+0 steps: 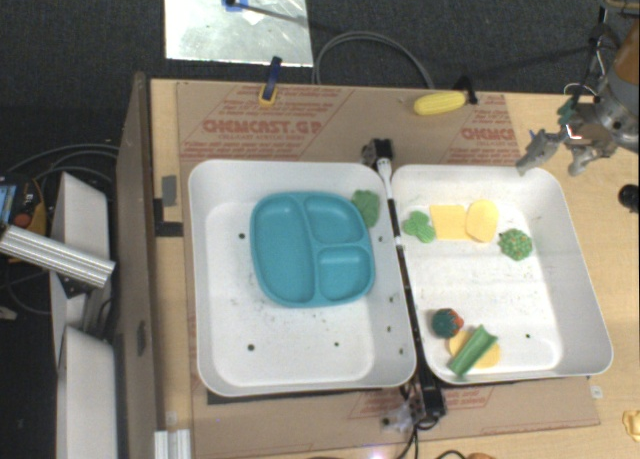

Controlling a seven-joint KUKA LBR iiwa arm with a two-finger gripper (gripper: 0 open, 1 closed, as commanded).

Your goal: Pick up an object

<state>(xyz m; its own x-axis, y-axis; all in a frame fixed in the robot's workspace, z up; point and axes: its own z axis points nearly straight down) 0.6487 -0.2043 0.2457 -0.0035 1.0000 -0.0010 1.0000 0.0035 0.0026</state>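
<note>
Lying in the right bin, a bumpy green broccoli floret.

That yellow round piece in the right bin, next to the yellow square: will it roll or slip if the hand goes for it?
The round piece looks smooth and domed, so it may slip. It touches the square, so a push would probably shift both. It seems a small toy food, likely light.
</note>
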